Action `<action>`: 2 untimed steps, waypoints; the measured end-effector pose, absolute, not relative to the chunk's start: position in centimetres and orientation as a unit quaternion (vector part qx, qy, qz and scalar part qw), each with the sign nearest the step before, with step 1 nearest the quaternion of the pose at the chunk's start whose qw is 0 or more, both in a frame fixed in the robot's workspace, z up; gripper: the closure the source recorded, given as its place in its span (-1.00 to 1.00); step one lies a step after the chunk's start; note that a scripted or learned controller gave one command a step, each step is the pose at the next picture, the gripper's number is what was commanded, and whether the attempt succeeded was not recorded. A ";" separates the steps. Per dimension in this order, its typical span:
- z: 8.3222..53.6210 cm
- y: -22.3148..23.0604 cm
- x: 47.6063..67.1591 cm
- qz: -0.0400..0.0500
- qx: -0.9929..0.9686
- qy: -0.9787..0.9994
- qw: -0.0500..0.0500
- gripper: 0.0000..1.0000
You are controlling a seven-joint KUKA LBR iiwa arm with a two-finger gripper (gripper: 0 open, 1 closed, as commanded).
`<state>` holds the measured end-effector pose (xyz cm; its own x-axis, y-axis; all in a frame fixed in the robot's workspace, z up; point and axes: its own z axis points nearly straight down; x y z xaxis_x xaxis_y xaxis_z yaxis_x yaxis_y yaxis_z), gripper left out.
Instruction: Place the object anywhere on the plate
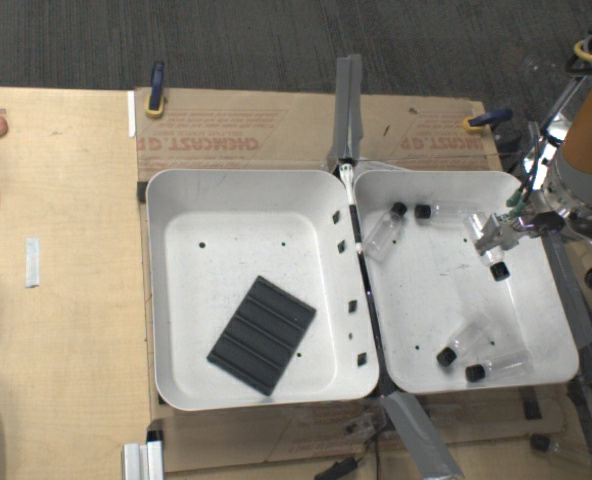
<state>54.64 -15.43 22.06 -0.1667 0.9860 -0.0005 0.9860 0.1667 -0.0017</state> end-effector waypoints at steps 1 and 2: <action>18.5 -10.8 62.2 0.001 -0.675 -0.738 0.000 1.00; 27.9 -4.9 65.9 0.001 -0.730 -0.684 0.000 1.00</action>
